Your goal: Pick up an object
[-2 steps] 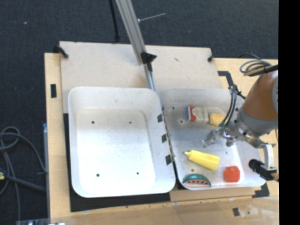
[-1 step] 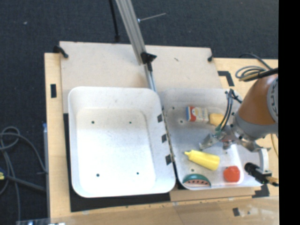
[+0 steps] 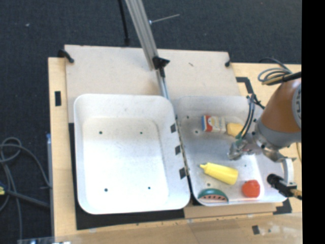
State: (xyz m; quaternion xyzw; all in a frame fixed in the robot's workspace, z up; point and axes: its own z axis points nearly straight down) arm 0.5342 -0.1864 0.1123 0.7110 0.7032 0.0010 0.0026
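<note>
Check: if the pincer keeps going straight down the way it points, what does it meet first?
Probably bare floor of the right bin. The pincer points down between the yellow bottle and the small carton, touching neither. Depth is unclear from this slant.

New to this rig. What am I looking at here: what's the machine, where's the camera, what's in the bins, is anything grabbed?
One camera, fixed above a bench, looks down at a slant. Two shallow white bins sit side by side: the left bin and the right bin. The grey machine with the orange band entering from the right is a robot arm; its two-finger gripper hangs low over the right bin.

In that bin lie a small red-and-white carton, a pale yellow piece beside it, a yellow mustard bottle, a red tomato and a toy watermelon slice at the front rim.

The job is picking up an object. Nothing shows between the fingers, so no grab is visible.
</note>
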